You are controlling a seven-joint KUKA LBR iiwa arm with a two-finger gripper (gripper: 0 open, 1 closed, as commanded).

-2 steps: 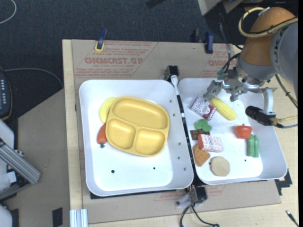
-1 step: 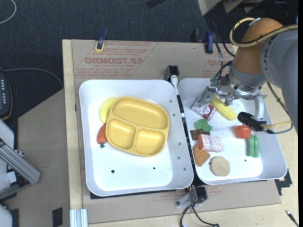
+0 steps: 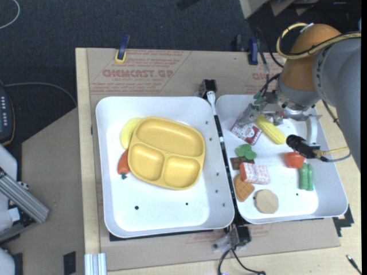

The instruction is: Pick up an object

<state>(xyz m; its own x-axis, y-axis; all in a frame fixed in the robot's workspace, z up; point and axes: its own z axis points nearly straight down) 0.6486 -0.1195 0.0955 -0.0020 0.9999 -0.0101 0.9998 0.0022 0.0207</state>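
Presumably lowered for a grab, the gripper (image 3: 269,114) hangs over the right bin (image 3: 332,202) just above the corn cob (image 3: 270,129), though whether it is open or closed cannot be told.

A blue-handled clamp (image 3: 121,49) grips the cardboard sheet (image 3: 172,73) beneath.

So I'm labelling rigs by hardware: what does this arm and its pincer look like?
The arm is bulky, rounded and grey, with an orange band above the wrist and a yellow cable looping beside it. The pincer is bare silvery metal with thin wires; a black piece with a yellow lead sticks out nearby.
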